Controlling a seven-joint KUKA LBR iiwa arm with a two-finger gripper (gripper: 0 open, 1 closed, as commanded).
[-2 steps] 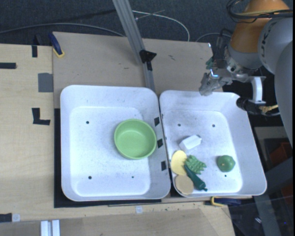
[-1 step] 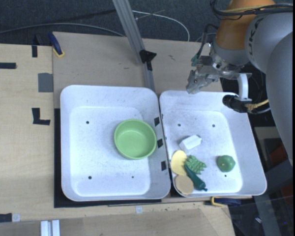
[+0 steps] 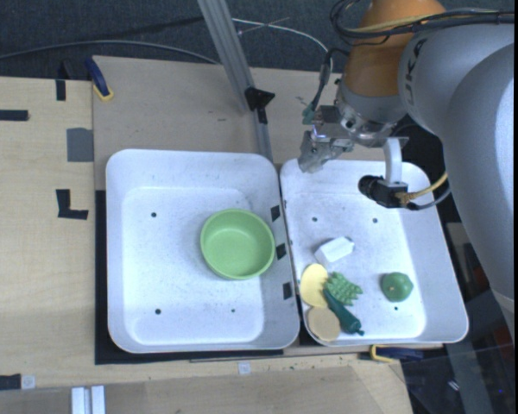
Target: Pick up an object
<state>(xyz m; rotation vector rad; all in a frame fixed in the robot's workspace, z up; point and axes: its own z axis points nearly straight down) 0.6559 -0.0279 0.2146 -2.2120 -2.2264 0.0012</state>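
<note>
gripper (image 3: pixel 315 155) over right bin's (image 3: pixel 432 317) far corner, grip state unclear; small white block (image 3: pixel 334 250), green ball (image 3: pixel 396 286)

The bench (image 3: pixel 34 257) is a pale wooden surface. Two shallow white bins stand side by side on it, their inner walls touching. The left bin (image 3: pixel 119 231) sits near the bench centre; the right bin (image 3: pixel 442 274) sits towards the right edge. Small black clips (image 3: pixel 276 212) lie along the seam between them.

Black tape marks (image 3: pixel 4 121) and a grey patch (image 3: pixel 79 143) lie on the left part of the bench. A blue clamp (image 3: pixel 99 78) grips the far edge. A slanted metal pole (image 3: pixel 229 41) carrying a black bracket (image 3: pixel 259 99) meets the far edge of the left bin. A thin cable (image 3: pixel 155 46) runs over the dark floor (image 3: pixel 69 7) beyond the bench.
</note>
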